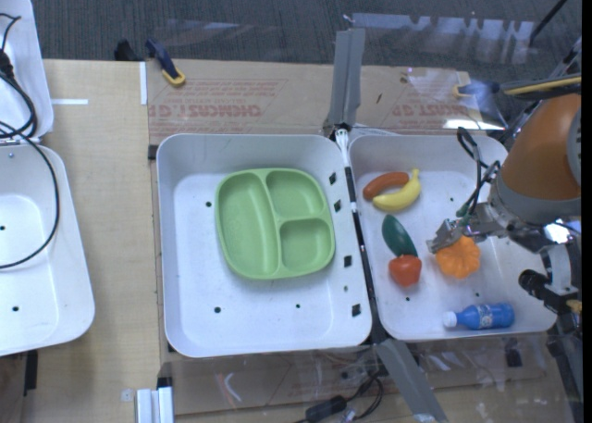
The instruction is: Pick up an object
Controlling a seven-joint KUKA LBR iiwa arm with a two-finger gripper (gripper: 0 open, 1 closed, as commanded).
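Down at lower right lies a blue bottle, and just above it the gripper hangs over an orange toy — seemingly lining up a grab.

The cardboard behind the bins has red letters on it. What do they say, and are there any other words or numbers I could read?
"CHEMCAST GP" or close to it: red print, upside down, on the cardboard sheet behind the left bin; the letters are blurred, so this is my best reading.
Red print on the cardboard behind the right bin: too faint to read.
Blue bottle label: too small to read.
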